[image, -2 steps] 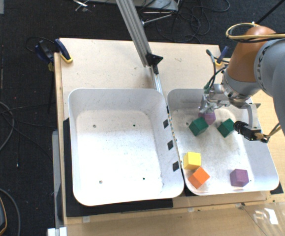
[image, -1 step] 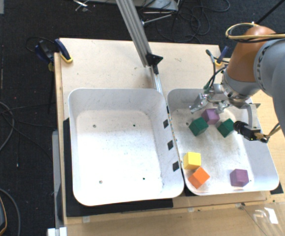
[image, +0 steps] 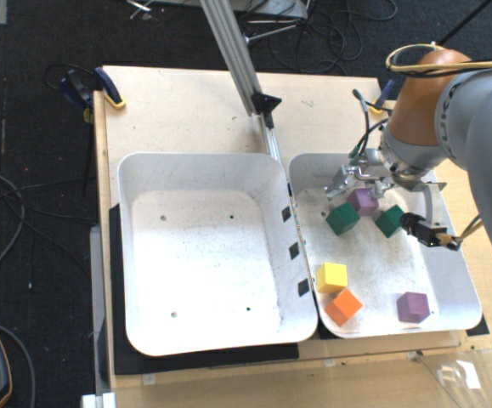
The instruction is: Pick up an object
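Purple cube [image: 365,201] sat directly under the claw [image: 364,185], green cubes [image: 342,219] just beside it on either side, in the right bin [image: 449,308]. Claw opening: cannot tell; nothing visibly held. Step judged: descent onto cube. Next: close squarely, avoid neighbours, lift.

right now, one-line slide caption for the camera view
KUKA arm's pincer over a purple cube between two green blocks in the right bin.
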`<state>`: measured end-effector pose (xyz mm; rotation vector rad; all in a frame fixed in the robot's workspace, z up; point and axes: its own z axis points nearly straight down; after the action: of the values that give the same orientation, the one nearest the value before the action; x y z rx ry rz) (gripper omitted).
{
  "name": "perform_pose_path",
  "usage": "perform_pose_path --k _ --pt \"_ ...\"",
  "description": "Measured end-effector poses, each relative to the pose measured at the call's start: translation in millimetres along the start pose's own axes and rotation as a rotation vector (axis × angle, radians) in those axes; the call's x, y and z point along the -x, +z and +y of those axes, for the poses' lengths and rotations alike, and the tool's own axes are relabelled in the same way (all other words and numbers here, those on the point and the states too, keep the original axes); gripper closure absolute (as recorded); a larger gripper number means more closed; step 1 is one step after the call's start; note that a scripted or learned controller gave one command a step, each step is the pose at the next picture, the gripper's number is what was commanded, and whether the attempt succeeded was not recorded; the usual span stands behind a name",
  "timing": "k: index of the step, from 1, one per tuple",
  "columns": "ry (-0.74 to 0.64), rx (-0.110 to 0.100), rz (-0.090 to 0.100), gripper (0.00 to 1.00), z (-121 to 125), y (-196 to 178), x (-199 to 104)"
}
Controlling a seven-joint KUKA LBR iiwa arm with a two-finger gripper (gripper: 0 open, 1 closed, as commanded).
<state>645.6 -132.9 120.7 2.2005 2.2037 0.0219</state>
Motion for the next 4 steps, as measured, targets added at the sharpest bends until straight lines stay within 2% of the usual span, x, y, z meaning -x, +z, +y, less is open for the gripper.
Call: perform_pose_path --k 1,2,4 --pt "-0.001 0.003 -0.002 1.00 1 -9 0" --pt "-0.002 0.003 -0.002 0.00 1 -9 0" --pt "-0.001 -0.002 0.000 0.00 -9 4 -5"
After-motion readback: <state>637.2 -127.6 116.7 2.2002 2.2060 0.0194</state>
